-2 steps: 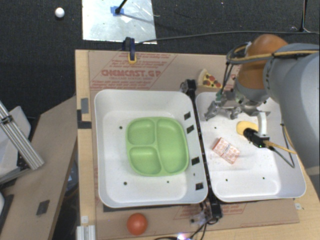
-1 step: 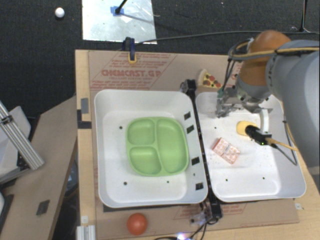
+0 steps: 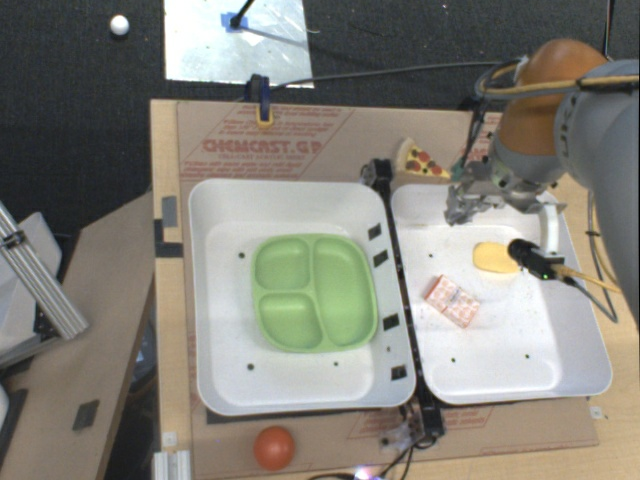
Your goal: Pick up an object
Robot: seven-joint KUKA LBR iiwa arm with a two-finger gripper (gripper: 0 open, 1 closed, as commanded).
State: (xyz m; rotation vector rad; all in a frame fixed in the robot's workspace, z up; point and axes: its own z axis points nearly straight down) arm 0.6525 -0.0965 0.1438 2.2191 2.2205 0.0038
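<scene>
The right bin [image 3: 520,368] holds a flat yellow object [image 3: 492,258] and a pink-and-white patterned block [image 3: 452,302] closer to the front. My gripper [image 3: 464,211] hangs over the bin's back left part, up and to the left of the yellow object and apart from it. The grey arm with its orange band [image 3: 548,73] comes in from the right. A black and white fitting [image 3: 535,253] on the arm overlaps the yellow object's right end.
In the left bin [image 3: 215,268] lies a green divided plate [image 3: 312,291]. A toy pizza slice [image 3: 422,161] rests on the bench behind the right bin. An orange ball [image 3: 273,447] sits on the bench in front of the left bin.
</scene>
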